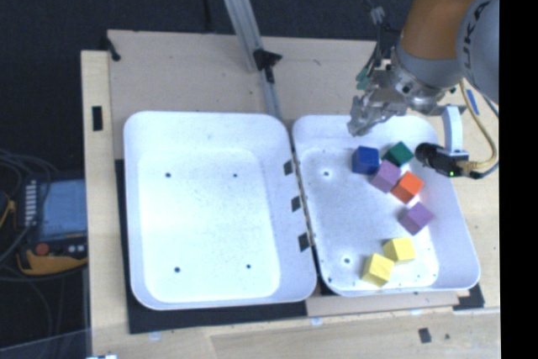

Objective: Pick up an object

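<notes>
Several small blocks lie in the right bin (336, 206): a blue cube (365, 160), a green one (399, 154), a light purple one (387, 176), an orange one (408, 187), a purple one (415, 217) and two yellow ones (400, 249) (377, 268). My gripper (361, 124) hangs over the far edge of the right bin, just above and behind the blue cube. Nothing shows between its fingers.
The left bin (210, 206) sits beside the right one on the wooden bench. A slanted metal rail (244, 13) runs from the top down to the gap between the bins. A blue-screened device (63, 210) sits off the bench at left.
</notes>
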Robot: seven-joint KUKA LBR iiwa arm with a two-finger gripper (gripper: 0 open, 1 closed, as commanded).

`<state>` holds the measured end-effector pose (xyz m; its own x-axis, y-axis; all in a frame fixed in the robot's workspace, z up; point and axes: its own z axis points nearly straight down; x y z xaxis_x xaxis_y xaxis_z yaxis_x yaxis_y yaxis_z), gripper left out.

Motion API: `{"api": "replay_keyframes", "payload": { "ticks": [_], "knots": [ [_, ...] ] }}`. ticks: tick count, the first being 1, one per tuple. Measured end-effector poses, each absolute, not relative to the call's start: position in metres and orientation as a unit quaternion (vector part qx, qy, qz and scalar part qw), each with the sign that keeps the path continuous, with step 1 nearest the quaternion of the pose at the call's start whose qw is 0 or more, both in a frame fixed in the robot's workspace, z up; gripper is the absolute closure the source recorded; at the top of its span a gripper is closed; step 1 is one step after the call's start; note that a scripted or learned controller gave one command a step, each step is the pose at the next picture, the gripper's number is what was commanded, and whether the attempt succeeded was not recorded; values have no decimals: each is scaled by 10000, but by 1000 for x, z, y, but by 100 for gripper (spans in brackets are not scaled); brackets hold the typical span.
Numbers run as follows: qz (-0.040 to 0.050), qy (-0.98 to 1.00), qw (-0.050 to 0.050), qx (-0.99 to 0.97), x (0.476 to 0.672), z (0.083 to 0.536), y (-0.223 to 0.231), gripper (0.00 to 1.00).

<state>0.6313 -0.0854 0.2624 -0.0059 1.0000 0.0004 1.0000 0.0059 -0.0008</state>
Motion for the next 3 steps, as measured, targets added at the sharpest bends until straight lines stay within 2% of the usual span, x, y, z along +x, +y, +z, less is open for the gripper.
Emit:
{"api": "replay_keyframes", "payload": {
  "ticks": [3],
  "knots": [
    [-9, -7095, -5, -7047, 657, 272, 65, 100]
  ]
}}
